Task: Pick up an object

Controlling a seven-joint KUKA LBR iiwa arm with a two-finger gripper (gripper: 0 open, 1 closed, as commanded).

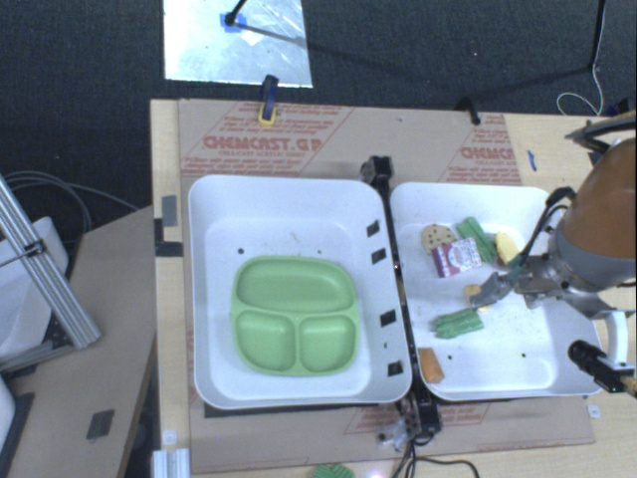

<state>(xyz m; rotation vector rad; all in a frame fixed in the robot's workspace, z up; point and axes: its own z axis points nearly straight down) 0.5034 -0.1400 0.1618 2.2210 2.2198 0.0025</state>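
Note:
My gripper (495, 289) reaches in from the right and hovers low over the middle of the right bin (518, 361). Its tip is just right of a small yellow piece (473, 291) and above a green ridged piece (458, 323). Farther back lie a red-and-white packet (455, 257), a round cookie (435, 235), a second green piece (476, 235) and a yellow block (508, 244). An orange piece (430, 364) sits at the bin's front left corner. I see nothing lifted off the bin floor.
The left bin (214, 267) holds a green divided plate (295, 314). A black divider with clips (383, 257) runs between the bins. The arm's orange band and grey wrist (597, 237) cover the right bin's right side.

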